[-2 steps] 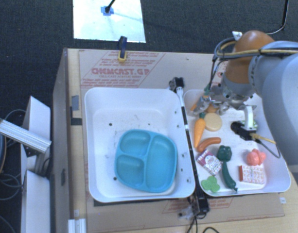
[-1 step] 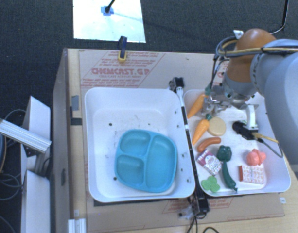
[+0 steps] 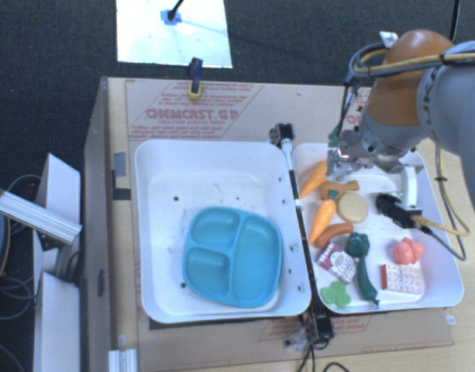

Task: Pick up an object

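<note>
**Inspector A:** Near edge of the right bin [image 3: 454, 285]: a green leaf-shaped piece [image 3: 335, 294], a printed carton [image 3: 339, 265] and a wafer-like block [image 3: 402, 278] are noted, all small, moulded toy food. A dark green utensil [image 3: 362, 263] lies between them. In the left bin [image 3: 156, 208], a glossy blue divided tray [image 3: 232, 256] is recorded.

**Inspector B:** Risk is judged high. Smooth tapered carrots [image 3: 322, 220] [image 3: 314, 179] and a round beige disc [image 3: 352, 207] are crowded together mid-bin; a neighbour could be nudged, or a slick carrot squeezed out.

**Inspector A:** And the gripper [image 3: 344, 161]?

**Inspector B:** It is seen low at the far end, just beside the upper carrot. Its opening cannot be told; nothing is seen held.
</note>
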Robot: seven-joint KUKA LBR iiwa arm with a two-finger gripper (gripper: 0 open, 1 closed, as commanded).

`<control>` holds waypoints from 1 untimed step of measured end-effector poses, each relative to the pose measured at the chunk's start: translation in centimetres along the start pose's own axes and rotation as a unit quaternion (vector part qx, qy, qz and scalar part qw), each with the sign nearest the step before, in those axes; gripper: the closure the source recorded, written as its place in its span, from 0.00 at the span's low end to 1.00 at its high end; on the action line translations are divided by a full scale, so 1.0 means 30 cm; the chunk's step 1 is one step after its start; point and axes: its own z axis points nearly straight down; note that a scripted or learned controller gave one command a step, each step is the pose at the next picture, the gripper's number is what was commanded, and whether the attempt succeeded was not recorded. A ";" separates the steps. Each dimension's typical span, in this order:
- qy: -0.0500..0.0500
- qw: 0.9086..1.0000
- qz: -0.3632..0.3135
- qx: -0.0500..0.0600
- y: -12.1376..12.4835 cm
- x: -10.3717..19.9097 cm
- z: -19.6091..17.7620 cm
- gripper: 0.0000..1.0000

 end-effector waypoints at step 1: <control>0.000 1.000 0.001 0.001 -0.002 -0.001 0.003 0.00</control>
